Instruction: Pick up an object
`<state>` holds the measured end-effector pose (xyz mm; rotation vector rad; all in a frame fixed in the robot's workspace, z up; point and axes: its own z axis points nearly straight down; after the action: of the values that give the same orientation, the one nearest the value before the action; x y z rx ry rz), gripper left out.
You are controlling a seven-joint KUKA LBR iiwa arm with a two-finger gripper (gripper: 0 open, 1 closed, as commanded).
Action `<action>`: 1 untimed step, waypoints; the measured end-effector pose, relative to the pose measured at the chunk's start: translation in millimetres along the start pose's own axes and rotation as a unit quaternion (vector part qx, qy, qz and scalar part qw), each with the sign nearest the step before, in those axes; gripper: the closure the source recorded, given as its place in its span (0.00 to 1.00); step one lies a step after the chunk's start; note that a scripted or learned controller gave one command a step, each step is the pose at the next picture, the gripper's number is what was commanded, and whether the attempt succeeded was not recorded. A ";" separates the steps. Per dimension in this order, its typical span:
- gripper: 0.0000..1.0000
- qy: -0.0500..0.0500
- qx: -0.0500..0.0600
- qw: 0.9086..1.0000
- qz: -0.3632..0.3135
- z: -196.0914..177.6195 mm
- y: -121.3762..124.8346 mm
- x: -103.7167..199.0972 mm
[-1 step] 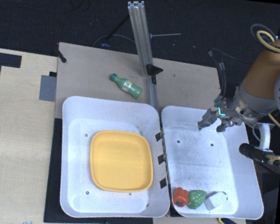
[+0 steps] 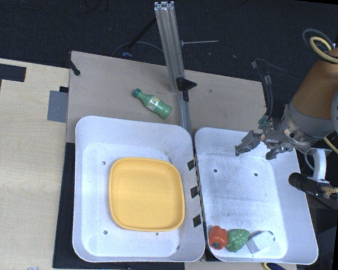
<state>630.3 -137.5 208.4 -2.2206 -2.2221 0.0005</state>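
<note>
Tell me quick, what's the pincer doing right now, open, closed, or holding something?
Pincer: open, holding nothing, hanging over the far end of the right bin.

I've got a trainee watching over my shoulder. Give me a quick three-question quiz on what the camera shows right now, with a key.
1. True or false: the yellow plate lies in the left bin.
2. Where does the green bottle lie? A) in the right bin B) on the bench behind the left bin C) on the plate
3. Fill in: the red item, green item and white item sit together at the right bin's ____ edge, while the gripper is over its far edge.

Key: 1 true; 2 B; 3 near
</note>
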 end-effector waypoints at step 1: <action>0.00 0.000 0.002 1.000 -0.001 44.4 3.3 5.4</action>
<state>633.6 -132.1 164.0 -2.2166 -2.2212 0.0040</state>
